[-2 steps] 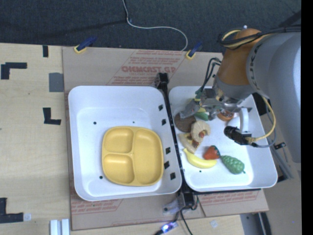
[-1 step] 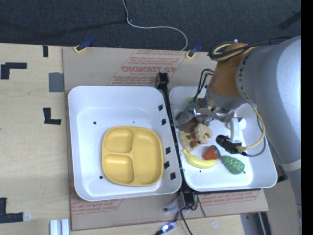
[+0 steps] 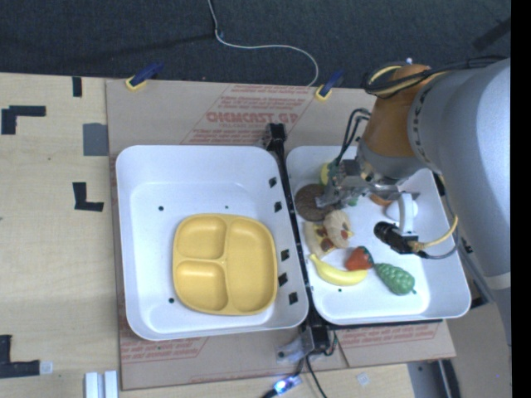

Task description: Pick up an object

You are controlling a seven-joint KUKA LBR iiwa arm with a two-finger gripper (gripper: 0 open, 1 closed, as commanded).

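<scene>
Banana (image 3: 338, 273) at six o'clock in right bin (image 3: 440, 305), touching strawberry (image 3: 358, 259); green fruit (image 3: 396, 279) just beside at three o'clock; cookie (image 3: 329, 230) at twelve. End effector (image 3: 338, 191) low over brown disc (image 3: 310, 202); grip state impossible to tell. Yellow divided plate (image 3: 225, 264) inside left bin (image 3: 141, 172).
</scene>
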